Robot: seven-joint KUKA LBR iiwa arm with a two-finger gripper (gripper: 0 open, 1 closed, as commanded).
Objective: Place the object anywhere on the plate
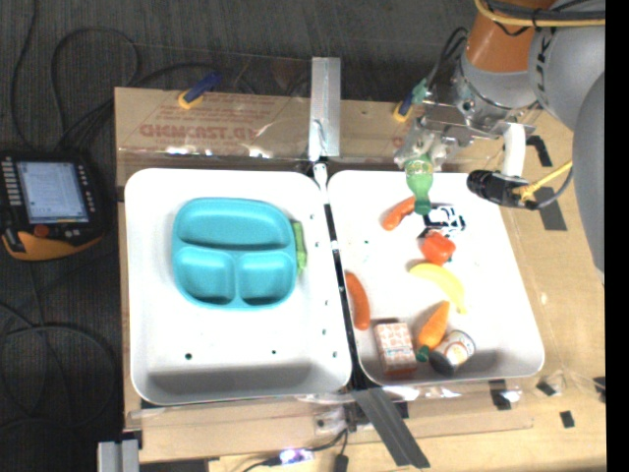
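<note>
Two bins side by side on bench: left bin [157, 362], right bin [511, 293]. Divided plate [236, 252] in left bin, toward its rear. Right bin: banana [440, 285] mid-bin; tomato [437, 247] just behind banana; carrot [430, 326] before banana, tin can [454, 349] just right of carrot at front wall; small box [394, 347] left of carrot; sausage [359, 300] along left wall. Handheld pendant [44, 200] far left, off bench

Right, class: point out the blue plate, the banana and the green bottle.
blue plate [236, 251]: camera view, divider ridge between its compartments.
banana [441, 285]: camera view, middle of its curve.
green bottle [420, 178]: camera view, rounded body.
</note>
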